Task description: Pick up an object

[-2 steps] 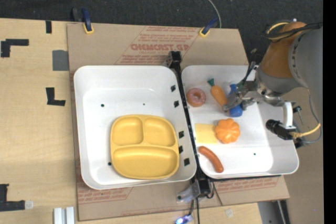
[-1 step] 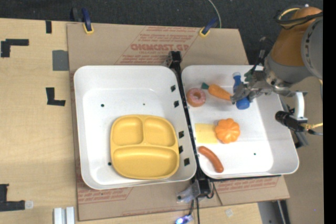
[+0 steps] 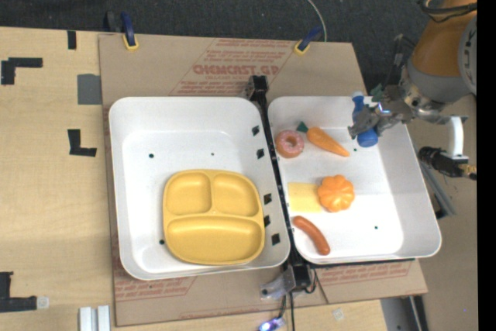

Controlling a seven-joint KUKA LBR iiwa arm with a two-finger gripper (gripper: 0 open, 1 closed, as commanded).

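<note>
Nearest the camera, at the front of the right bin (image 3: 418,240), a red sausage (image 3: 311,235) lay at a slant close to the divider. Just behind it sat an orange pumpkin (image 3: 335,193), touching a pale yellow slab (image 3: 302,198) on its left. In the left bin (image 3: 124,167), a yellow divided plate (image 3: 214,216) rested toward the front, with nothing on it.

Further back in the right bin, a pink doughnut (image 3: 291,143) stood beside the divider, and an orange carrot (image 3: 327,141) lay just to its right, pointing toward the far wall.

Farthest of all, at the back right corner of that bin, the hand (image 3: 366,128) hung over the bin's floor, its blue tips near the carrot's thin end but apart from it. Whether the fingers were apart or together could not be told at that size; nothing showed between them.

By this view the task was barely begun: every object lay on the bin floors, none lifted. Choosing one, descending, closing and raising all remained. The carrot seemed the likeliest target, being closest.
</note>
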